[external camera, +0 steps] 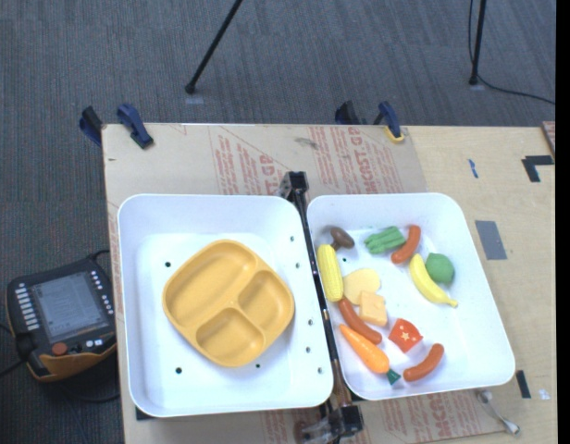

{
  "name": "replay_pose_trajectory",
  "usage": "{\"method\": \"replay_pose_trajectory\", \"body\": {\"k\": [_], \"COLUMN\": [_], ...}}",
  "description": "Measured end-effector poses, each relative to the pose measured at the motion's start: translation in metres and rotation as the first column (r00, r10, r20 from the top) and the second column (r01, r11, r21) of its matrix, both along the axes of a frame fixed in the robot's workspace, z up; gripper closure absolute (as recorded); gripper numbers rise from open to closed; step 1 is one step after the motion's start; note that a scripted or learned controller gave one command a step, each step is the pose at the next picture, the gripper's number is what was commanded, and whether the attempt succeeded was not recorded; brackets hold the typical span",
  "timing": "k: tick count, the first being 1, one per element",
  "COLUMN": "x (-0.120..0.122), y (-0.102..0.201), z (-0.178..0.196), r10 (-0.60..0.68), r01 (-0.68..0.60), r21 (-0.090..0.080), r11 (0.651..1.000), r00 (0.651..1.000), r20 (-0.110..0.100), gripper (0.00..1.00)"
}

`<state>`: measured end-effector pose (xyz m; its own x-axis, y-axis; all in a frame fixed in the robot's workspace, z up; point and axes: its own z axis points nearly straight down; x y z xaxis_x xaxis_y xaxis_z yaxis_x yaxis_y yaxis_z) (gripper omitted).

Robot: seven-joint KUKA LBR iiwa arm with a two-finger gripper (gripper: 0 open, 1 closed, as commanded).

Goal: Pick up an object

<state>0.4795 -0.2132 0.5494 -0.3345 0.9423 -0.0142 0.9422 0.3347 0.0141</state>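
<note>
Where toys crowd, curved yellow banana (429,282)

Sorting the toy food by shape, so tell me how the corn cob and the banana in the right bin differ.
The corn cob is straight and stubby; the banana is curved and tapers. The corn cob lies along the right bin's left wall; the banana lies toward its right side, beside a green round piece. Both are yellow.

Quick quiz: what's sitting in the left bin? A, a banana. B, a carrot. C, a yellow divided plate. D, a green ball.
C: the yellow divided plate lies in the left bin, while the toy foods such as the banana and carrot lie in the right bin.
</note>
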Motion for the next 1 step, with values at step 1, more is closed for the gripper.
{"method": "replay_pose_trajectory", "body": {"k": [1], "x": [0.0024], "y": [0.0010], "z": [0.0106], "r10": [0.008], "r01": [-0.008], "r21": [-0.004], "r11": [1.000], "r00": [1.000], "r20": [0.009], "gripper": [1.00]}}
